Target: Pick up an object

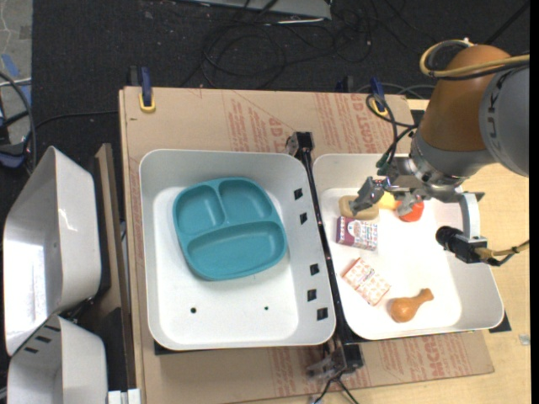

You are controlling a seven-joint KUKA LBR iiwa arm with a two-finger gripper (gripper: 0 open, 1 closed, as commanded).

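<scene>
Drumstick toy (410, 305) sits at near edge of right bin (480, 305), patterned packet (365, 280) just beside it, purple carton (357, 232) further up. My gripper (389, 199) low over far end of bin, among yellow piece (386, 199), tan piece (351, 207), red piece (410, 212). Fingers: cannot tell, clutter hides tips. Probably going for yellow one. Teal divided plate (229, 228) alone in left bin (164, 251).
</scene>
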